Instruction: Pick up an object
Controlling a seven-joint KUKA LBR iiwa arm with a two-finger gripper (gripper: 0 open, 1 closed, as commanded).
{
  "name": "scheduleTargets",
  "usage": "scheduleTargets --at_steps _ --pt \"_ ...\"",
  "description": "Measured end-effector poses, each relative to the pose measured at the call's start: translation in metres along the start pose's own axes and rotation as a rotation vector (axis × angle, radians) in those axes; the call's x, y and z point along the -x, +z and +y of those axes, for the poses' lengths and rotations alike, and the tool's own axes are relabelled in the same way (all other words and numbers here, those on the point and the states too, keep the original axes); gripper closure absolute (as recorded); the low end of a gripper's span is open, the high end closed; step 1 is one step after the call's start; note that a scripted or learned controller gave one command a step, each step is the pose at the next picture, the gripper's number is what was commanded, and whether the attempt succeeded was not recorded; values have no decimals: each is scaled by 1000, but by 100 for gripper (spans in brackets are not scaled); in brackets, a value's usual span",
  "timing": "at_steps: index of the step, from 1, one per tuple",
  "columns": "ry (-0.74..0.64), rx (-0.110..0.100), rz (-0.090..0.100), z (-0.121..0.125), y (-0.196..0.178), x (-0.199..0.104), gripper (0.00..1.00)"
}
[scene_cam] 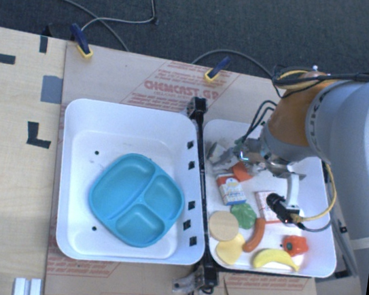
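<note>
Camera view. Gripper (228, 155): low in right bin (318, 266), upper-left corner; finger spread cannot be told, no held item discernible. Small carton (232, 189): at its 5 o'clock, just beside. Hot dog (254, 235), banana (276, 260): further toward 5 o'clock. Left bin (78, 121): blue divided plate (136, 199).

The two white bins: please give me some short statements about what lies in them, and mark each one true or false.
1. The blue three-compartment plastic plate lies in the left white bin. True.
2. The yellow toy banana lies on the blue plate. False: it lies in the right white bin, near the front edge.
3. The gripper is over the right bin, near its back left corner. True.
4. The orange toy sausage lies outside both bins. False: it lies in the right bin, beside the round tan disc.
</note>
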State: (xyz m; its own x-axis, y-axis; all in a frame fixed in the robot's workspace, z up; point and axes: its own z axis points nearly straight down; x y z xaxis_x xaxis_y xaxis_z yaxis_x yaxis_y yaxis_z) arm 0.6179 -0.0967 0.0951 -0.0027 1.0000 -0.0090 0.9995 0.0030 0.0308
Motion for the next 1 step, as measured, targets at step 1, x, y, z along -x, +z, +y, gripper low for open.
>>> scheduleTargets --at_steps 1 --pt "1 -15 1 52 4 3 0"
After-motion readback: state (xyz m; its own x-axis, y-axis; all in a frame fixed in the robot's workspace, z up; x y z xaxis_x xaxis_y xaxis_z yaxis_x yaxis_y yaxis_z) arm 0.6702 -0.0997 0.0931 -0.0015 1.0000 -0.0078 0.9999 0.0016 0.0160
